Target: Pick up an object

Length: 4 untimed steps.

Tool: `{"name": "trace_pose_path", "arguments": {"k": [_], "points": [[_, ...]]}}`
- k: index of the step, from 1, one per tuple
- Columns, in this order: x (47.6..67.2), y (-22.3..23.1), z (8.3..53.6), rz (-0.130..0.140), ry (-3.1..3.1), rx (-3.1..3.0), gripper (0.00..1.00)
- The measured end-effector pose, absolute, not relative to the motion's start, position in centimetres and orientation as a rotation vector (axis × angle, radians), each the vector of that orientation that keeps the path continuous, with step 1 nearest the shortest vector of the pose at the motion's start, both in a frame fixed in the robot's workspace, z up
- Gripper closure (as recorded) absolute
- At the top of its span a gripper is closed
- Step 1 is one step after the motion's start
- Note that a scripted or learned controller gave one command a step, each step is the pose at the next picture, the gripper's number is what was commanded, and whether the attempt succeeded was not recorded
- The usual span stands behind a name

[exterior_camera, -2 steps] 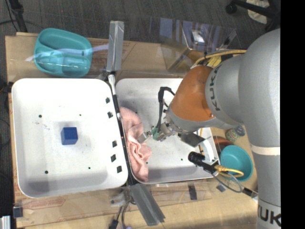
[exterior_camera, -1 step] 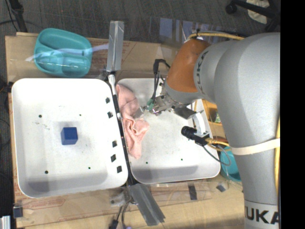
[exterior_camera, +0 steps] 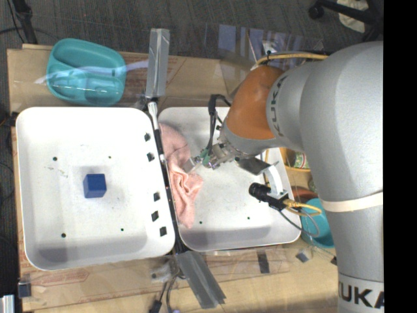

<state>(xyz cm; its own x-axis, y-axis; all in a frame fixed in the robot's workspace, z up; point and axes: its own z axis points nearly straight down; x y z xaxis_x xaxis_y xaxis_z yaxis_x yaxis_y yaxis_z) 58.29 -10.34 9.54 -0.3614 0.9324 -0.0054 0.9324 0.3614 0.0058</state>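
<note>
Two bins sit side by side on my worktop (exterior_camera: 215,70), and my tool (exterior_camera: 203,159) is down in the right bin (exterior_camera: 228,233), at the edge of the pink cloth (exterior_camera: 182,181) bunched along that bin's left wall. I cannot tell from this slant how wide my tool stands, nor whether any fold of the cloth is actually caught in it; the tip is small and half lost against the fabric.

My worry is the cloth itself. It is soft, limp and rumpled, with loose folds and no firm edge, so I judge a pinch could close on a thin top layer that slides out as I lift, or on nothing at all. It also lies pressed against the divider between the bins, so a pull could drag it along the wall instead of raising it. The dangling black cable (exterior_camera: 277,199) with its yellow-tipped plug near my wrist could catch on the bin's rim.

The blue cube (exterior_camera: 95,185) in the left bin (exterior_camera: 39,129) is the other candidate: small, rigid, flat-sided, well apart from my tool. Both bins are smooth, shallow white plastic with rounded corners. A translucent teal container (exterior_camera: 85,70) sits on the worktop beyond the left bin.
</note>
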Motion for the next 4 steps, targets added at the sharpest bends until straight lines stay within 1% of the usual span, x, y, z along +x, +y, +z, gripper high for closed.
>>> {"name": "trace_pose_path", "arguments": {"k": [1,2,3,4], "points": [[54.4,-10.2,9.6,0.003,2.542,1.829,0.0],[60.2,-10.2,9.5,0.001,2.62,1.723,0.0],[57.3,-4.8,19.3,0.0,2.551,1.833,0.0],[56.2,-10.4,12.9,-0.003,2.517,1.885,0.0]]}}
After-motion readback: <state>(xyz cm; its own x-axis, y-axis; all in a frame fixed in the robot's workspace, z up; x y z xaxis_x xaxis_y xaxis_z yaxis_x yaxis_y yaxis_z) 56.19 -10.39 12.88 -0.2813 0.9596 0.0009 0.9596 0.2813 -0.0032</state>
